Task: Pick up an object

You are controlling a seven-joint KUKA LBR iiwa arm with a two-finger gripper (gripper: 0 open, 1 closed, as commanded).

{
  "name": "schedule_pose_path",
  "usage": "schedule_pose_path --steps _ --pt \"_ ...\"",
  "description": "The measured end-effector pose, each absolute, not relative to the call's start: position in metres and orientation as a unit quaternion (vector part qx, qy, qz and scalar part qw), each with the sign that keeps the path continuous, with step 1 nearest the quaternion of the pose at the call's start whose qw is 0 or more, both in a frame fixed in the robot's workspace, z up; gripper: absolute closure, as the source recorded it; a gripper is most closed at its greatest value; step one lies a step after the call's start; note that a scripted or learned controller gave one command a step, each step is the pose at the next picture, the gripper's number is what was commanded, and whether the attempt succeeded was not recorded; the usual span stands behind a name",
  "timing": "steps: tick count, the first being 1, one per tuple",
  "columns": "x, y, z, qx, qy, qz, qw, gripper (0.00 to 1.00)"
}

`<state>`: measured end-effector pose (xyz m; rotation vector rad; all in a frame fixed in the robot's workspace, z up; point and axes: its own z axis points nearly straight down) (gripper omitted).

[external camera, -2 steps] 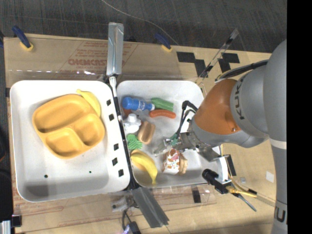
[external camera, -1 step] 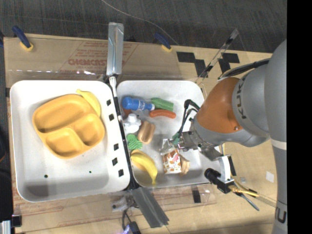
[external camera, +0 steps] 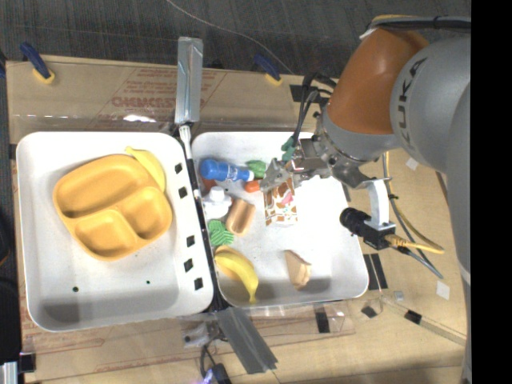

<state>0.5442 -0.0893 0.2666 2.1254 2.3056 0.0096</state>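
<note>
Currently the grey arm (external camera: 416, 86) is reaching in from the right over the right bin (external camera: 344, 246), with its end effector (external camera: 282, 174) hanging above the bin's middle. Between its fingers it is gripping the top of a small carton (external camera: 282, 202) printed in brown and white, which is hanging upright just below. To the left of the carton, a blue bottle (external camera: 218, 170) is lying near the bin's far left corner, with a tan cylinder (external camera: 239, 214) and a green piece (external camera: 218, 232) closer in. A yellow banana (external camera: 238, 270) is resting at the near left corner, and a beige lump (external camera: 298, 269) is sitting near the near wall. In the left bin (external camera: 40, 278), a yellow divided tray (external camera: 112, 206) is lying flat.
</note>
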Motion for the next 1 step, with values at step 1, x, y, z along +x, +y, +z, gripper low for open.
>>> schedule_pose_path --steps 1 --pt "0.5427 -0.0902 0.2713 0.676 0.736 -0.0012 -0.002 1.00"
